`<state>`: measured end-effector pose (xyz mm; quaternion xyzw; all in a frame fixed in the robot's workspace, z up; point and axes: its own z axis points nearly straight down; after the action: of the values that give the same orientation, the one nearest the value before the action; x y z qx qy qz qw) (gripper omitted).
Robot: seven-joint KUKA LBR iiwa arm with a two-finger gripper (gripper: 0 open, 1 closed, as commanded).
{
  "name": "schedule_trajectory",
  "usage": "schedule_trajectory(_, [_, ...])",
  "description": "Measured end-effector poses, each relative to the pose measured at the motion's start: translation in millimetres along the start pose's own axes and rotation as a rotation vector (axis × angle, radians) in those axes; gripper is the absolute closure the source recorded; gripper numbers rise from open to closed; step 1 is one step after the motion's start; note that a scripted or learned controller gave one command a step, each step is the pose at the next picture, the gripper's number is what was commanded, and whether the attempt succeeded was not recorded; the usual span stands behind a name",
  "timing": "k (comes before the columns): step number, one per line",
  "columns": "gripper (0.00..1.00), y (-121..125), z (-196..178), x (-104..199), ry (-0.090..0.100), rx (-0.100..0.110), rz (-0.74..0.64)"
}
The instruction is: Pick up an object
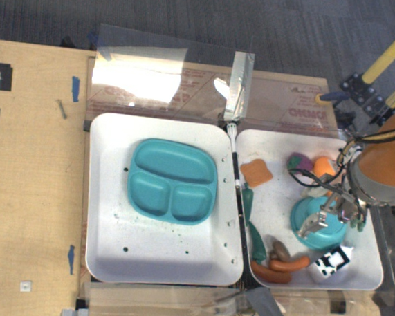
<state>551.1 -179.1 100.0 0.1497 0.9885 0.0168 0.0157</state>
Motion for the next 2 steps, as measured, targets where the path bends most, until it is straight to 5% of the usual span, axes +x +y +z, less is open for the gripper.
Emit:
schedule_trajectory(1, [0.0,54,15,-32,0.016,0.032,0.058])
schedule_trajectory(2, [0.0,46,14,-14,0.016,0.037,0.073])
